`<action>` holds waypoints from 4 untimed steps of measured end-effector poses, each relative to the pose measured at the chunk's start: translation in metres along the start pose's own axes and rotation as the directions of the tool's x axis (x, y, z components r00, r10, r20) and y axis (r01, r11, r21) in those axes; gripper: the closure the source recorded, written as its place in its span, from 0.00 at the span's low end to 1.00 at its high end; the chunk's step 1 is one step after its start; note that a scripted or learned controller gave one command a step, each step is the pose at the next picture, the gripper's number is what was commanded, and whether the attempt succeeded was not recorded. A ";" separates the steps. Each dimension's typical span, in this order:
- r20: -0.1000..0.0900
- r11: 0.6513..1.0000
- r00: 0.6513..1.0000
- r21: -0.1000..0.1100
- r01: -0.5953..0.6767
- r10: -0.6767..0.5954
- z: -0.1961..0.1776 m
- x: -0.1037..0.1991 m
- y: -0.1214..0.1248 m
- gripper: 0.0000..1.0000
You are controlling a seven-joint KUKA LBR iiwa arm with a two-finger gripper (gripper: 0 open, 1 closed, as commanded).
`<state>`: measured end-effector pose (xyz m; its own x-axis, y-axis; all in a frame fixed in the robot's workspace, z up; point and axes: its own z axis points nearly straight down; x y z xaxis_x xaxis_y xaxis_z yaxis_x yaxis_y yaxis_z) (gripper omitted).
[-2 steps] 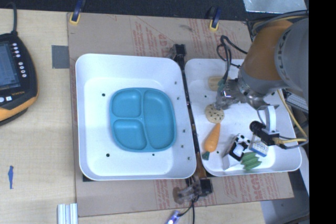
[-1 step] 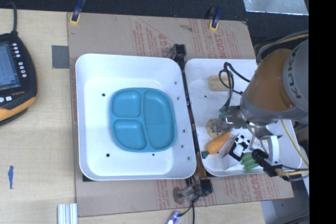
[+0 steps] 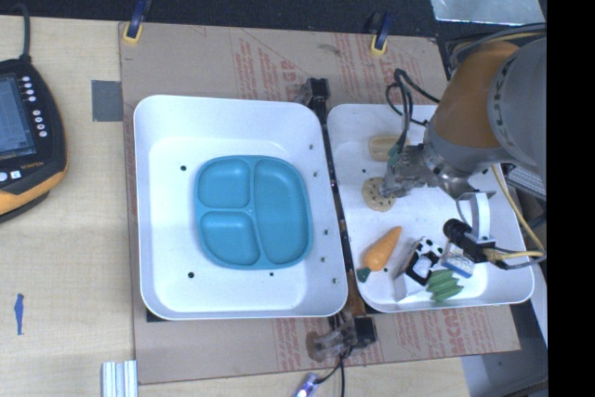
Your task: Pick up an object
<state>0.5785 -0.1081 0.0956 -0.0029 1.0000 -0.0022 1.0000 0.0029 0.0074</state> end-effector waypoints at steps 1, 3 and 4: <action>-0.010 0.999 1.000 0.050 -0.004 0.005 0.003 -0.005 0.071 0.00; 0.003 0.999 1.000 0.046 -0.008 0.008 0.004 0.005 0.071 0.00; 0.000 0.999 1.000 0.046 -0.007 0.007 0.004 0.004 0.071 0.00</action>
<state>0.6495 -0.1035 0.0923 0.0040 1.0000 -0.0026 0.9993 -0.0041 -0.0384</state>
